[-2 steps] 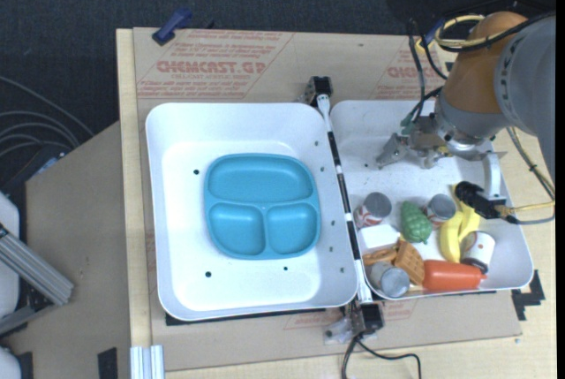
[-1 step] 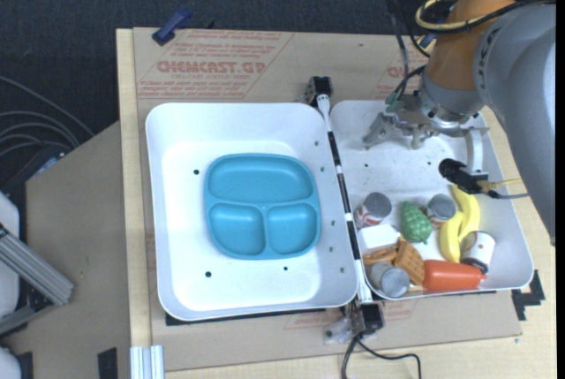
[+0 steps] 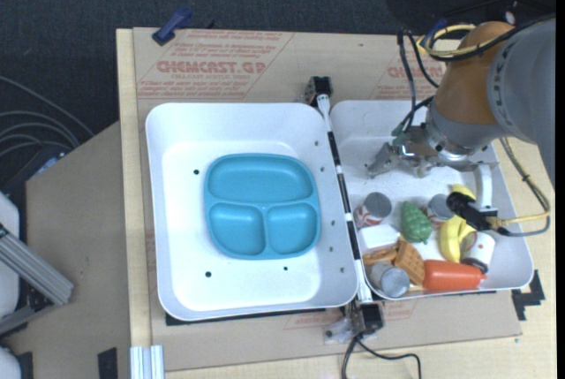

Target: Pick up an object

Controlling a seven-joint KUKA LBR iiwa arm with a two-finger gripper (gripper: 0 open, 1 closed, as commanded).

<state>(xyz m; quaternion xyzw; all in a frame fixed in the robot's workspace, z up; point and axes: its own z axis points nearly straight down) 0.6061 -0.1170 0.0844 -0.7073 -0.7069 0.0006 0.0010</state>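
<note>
Here the arm (image 3: 494, 77) reaches in from the right over the right bin (image 3: 353, 125), its gripper (image 3: 397, 155) low above the bin's bare upper floor; whether it is released or clenched I cannot tell, and nothing shows in its grasp. The objects lie in the bin's lower half, apart from it: a green toy (image 3: 416, 222), banana (image 3: 454, 236), carrot (image 3: 452, 276), waffle (image 3: 408, 260) and can (image 3: 377, 207). The left bin (image 3: 168, 192) holds a blue tray (image 3: 261, 205).
</note>
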